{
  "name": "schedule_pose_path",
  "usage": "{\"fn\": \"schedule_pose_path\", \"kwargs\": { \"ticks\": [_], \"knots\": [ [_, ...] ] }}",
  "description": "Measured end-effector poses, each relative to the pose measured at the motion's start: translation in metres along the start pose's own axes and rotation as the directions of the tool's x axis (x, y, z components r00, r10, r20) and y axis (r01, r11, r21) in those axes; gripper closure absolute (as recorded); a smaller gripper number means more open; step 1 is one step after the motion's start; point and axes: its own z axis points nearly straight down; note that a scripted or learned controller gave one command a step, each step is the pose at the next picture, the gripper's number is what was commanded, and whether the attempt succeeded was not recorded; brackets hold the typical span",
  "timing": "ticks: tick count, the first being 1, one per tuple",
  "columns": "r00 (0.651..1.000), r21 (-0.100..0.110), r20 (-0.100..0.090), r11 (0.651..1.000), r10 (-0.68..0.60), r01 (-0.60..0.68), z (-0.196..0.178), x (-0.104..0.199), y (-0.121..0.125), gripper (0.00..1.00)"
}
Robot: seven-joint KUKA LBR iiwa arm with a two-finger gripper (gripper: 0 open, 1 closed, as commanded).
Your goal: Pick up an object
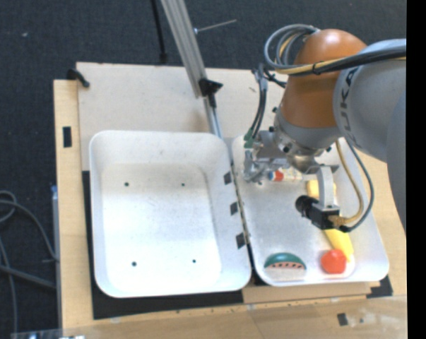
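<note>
The end effector hangs low over the far left corner of the right bin, close to the wall it shares with the left bin; whether it is apart or together cannot be told, and nothing is seen clamped in it. Three things lie in the right bin, all nearer the camera than the end effector and well apart from it. A toy watermelon slice, green rind over red flesh, sits against the near wall. To its right is an orange-red ball, touching the end of a yellow banana. The left bin shows a speckled white floor. Both bins rest on the pale desk.
</note>
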Motion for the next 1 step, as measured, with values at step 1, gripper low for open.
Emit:
{"fn": "schedule_pose_path", "kwargs": {
  "ticks": [1],
  "knots": [
    [1.0,0.001,0.001,1.0,0.0,0.0,0.0077,0.0587,0.0077,1.0]
  ]
}}
